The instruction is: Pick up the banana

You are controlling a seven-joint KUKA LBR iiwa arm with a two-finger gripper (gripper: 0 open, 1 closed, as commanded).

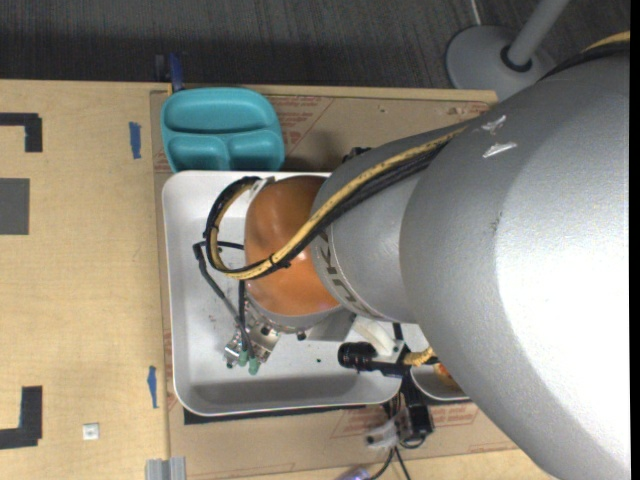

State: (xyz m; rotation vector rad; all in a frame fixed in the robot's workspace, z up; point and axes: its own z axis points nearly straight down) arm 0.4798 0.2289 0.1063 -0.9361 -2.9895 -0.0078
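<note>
Filling the right of the view, the grey arm (500,268) reaches over the white bin (185,298), its orange band (285,253) just above the gripper (243,356), which hangs low near the bin floor. Whether the jaws are open or closed cannot be told. A teal tray (222,128) lies well beyond them. The banana's place cannot be made out.

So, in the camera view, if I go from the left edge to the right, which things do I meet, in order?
Black tape marks → blue tape strip → teal tray → gripper in the white bin → orange band → grey arm.
</note>
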